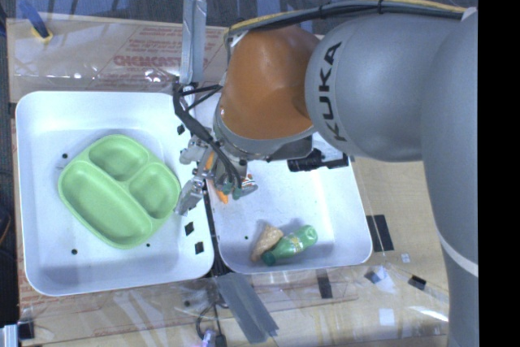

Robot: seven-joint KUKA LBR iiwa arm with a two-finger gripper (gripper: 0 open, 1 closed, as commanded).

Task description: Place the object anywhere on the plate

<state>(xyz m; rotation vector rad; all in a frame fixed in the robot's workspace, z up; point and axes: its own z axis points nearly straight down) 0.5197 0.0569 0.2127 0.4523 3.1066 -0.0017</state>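
Grey arm (390,85) (orange band above wrist), claw (219,175) pointing down.

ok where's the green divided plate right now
The green divided plate lies in the left white bin, just left of the gripper at the bins' shared edge.

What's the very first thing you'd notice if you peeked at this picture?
The huge grey robot arm with its shiny orange band grabs your eye first, looming over the right bin. Next comes the bright green plate with three sections, sitting in the left bin. Then a small green toy and a tan piece beside it, lying near the right bin's front edge.
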